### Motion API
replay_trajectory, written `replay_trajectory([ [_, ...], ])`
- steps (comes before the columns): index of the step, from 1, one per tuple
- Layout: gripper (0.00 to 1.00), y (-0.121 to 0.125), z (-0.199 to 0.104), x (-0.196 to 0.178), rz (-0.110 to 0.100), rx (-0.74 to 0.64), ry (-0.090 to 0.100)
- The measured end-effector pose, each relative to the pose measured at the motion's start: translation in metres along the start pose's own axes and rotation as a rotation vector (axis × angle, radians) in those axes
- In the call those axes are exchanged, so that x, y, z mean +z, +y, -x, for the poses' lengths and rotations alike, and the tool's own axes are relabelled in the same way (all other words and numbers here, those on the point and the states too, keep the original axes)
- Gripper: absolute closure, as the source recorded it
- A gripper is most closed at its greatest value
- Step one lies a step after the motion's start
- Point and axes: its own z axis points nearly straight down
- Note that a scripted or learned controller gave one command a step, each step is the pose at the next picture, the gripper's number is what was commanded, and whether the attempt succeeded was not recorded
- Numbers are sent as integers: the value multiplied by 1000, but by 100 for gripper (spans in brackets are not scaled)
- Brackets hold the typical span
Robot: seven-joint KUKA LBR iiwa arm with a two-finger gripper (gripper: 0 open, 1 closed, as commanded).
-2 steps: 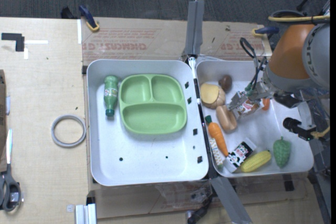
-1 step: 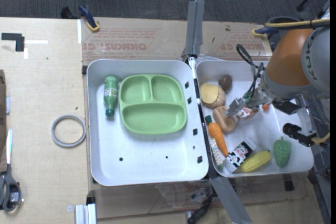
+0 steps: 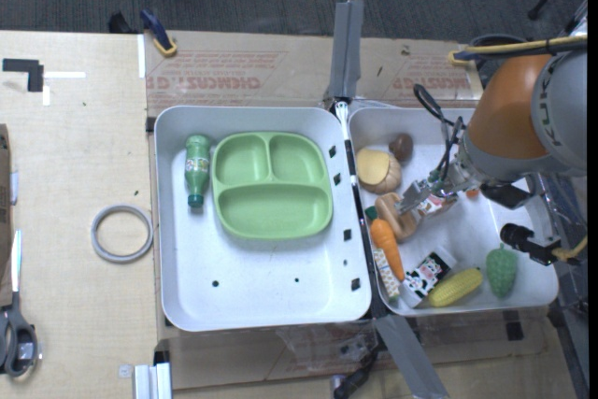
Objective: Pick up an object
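Closest to the lens is the grey arm (image 3: 512,121) with its orange band, reaching in from the right edge of the frame over the right bin (image 3: 472,234). At its tip the pincer (image 3: 432,196) hangs low inside that bin, near the middle of the frame's right half. Whether it is released or clenched cannot be told from this angle, and nothing can be seen gripped in it.

Just left of and below the pincer lies a tan sausage-shaped toy (image 3: 402,212), probably the nearest thing to take. Its long axis seems to run from upper left to lower right, though its ends are hard to make out. Below it lies a carrot (image 3: 386,249), with its long axis nearly up and down the frame and its thin tip toward the bottom edge. Above sits a round yellow toy (image 3: 377,168). An ear of corn (image 3: 455,287) lies toward the lower right.

Further out, the left bin (image 3: 271,280) holds a green divided plate (image 3: 273,184) and a green bottle (image 3: 195,168) just beside it.

As a judgement, the pick is at the reaching stage. The pincer is down among the toys, but nothing is lifted. Gripping and raising are not yet done.
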Motion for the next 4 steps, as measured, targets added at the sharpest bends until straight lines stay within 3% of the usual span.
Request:
replay_trajectory([
  [1,0,-1,9,-73,-29,69,22],
  [2,0,5,-11,-18,-20,-220,21],
  [3,0,13,-6,-1,3,-195,11],
  [4,100,13,-3,-11,5,-192,7],
])
